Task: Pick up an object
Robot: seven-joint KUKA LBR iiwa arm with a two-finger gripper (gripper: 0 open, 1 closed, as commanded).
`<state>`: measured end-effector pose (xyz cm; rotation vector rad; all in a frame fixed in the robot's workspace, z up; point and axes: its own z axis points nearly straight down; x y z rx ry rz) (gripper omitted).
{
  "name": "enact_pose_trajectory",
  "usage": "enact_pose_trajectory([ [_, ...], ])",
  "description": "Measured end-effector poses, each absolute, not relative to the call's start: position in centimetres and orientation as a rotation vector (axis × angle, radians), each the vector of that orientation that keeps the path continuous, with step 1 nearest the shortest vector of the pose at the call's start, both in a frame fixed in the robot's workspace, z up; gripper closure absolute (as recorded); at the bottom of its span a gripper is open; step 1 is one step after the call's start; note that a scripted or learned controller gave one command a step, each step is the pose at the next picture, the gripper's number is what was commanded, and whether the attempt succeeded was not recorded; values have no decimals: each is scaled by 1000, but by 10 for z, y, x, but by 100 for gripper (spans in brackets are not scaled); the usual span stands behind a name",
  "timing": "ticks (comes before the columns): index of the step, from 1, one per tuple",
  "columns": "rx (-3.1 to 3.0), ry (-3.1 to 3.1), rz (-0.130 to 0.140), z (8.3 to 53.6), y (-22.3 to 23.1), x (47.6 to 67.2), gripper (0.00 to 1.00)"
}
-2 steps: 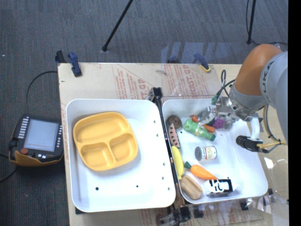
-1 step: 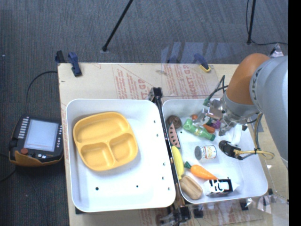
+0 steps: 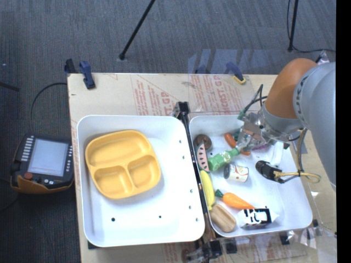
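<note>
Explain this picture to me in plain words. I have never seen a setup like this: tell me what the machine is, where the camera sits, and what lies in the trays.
A single camera looks down at a slant on a bench with two shallow white bins. The grey and orange machine is a robot arm reaching in from the right; its gripper hangs over the right bin. The left bin holds a yellow divided tray. The right bin holds small toy foods: a green bottle, a banana, a carrot and others. I cannot tell whether anything is held.
</note>
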<state>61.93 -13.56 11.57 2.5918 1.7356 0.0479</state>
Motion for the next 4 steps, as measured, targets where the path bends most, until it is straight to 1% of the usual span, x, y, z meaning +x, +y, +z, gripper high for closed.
enact_pose_trajectory([
  [1,2843,1361,-9,86,-132,575,100],
  [2,2880,1266,8,191,-49,557,100],
  [3,3092,579,-10,190,-129,569,100],
  [4,3125,355,-5,223,-181,596,100],
])
